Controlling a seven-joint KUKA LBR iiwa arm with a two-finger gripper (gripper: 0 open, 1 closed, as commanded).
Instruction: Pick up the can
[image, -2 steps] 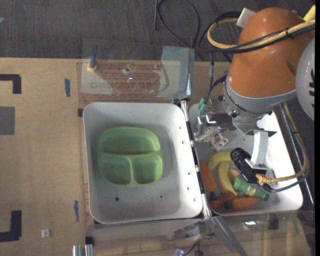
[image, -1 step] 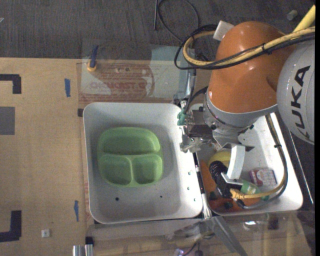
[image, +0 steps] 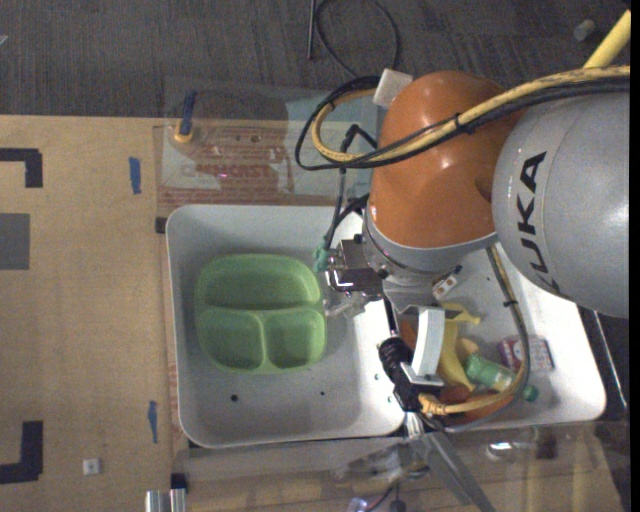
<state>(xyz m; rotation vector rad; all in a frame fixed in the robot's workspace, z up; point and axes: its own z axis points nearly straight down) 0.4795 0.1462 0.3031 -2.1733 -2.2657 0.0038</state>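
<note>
Can hidden; arm (image: 450, 190) bends low over the right bin (image: 575, 385).

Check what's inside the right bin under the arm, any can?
The right bin shows a banana, a green bottle and a small pink-white packet. No can is identifiable. The arm covers most of the bin, so a can could sit beneath it.

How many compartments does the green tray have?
3. The green plastic divided tray sits in the left white bin: one long compartment along its upper side, two smaller ones side by side below. Nothing covers the tray.
</note>
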